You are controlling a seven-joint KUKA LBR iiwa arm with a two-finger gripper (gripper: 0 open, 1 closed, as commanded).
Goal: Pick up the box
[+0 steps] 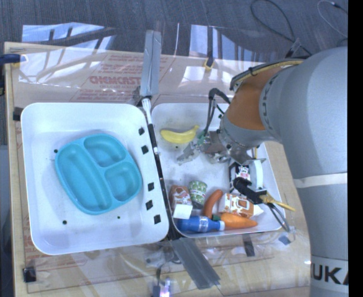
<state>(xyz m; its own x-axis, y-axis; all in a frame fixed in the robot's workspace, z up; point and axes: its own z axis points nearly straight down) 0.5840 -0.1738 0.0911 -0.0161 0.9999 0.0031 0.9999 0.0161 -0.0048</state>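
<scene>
A small printed box, white and orange, lies near the front right of the right bin, among other items. My gripper hangs low over the middle of that bin, just right of a yellow banana and well behind the box. Its metal fingers stand spread apart, open, with nothing between them. The grey arm with its orange band covers the bin's right rear part.
Along the right bin's front lie a blue bottle, a carrot, a sausage, a small white block and two cans. A black-and-white item lies behind the box. The left bin holds a blue divided plate.
</scene>
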